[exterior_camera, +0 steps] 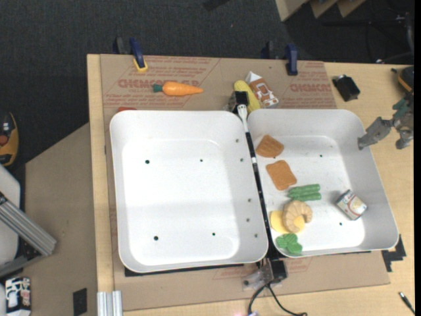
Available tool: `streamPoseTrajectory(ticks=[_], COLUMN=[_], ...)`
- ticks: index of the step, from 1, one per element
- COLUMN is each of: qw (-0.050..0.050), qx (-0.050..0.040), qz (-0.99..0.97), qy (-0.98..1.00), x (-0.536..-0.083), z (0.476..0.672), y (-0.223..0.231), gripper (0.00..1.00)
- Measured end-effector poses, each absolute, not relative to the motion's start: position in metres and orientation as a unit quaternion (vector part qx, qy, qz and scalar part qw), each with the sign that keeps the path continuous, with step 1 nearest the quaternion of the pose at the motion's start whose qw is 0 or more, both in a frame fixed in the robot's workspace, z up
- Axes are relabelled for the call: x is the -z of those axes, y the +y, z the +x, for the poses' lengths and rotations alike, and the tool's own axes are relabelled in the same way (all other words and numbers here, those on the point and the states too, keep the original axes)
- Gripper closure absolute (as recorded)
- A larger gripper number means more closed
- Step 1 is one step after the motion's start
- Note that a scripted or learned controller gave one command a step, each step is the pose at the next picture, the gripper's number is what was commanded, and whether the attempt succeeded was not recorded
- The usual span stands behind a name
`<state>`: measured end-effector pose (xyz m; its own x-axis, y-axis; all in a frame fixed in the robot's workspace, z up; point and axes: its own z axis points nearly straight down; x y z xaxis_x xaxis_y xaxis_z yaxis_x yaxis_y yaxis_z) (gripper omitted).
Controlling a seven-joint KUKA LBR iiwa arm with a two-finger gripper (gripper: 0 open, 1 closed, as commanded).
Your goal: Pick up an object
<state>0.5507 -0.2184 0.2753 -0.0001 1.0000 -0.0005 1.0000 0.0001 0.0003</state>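
Dark carpet surrounds a brown cardboard-topped bench [197,78] that carries two shallow white bins side by side. Seen from above, the left bin [131,176] has only small dark dots on its floor. The right bin [368,176] holds a cluster of toy foods along its left half: an orange-brown bread slice [269,146] near the top, a second toast-coloured slice [281,174] below it, a green bean pod [304,191], a croissant [298,211] resting against a yellow piece [279,222], and a green leafy piece [289,244] at the lower edge. A small can [351,205] lies tilted, apart from the cluster, toward the bin's right side. Behind the bins, a toy carrot [177,89] lies on the cardboard, and a banana [245,94] lies beside a small carton [262,91]. The gripper [379,131] sits at the right bin's upper right rim, away from every item; whether it is apart or together cannot be told.
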Motion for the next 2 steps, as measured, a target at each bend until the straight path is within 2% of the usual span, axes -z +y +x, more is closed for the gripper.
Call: streamPoseTrajectory(ticks=[1,2], qw=[0.002,-0.002], qx=[-0.0006,0.0007], qz=[0.707,0.708], qy=[0.707,0.707], x=[-0.286,-0.258], z=[0.551,0.495], y=[-0.219,-0.202], gripper=[1.0,1.0])
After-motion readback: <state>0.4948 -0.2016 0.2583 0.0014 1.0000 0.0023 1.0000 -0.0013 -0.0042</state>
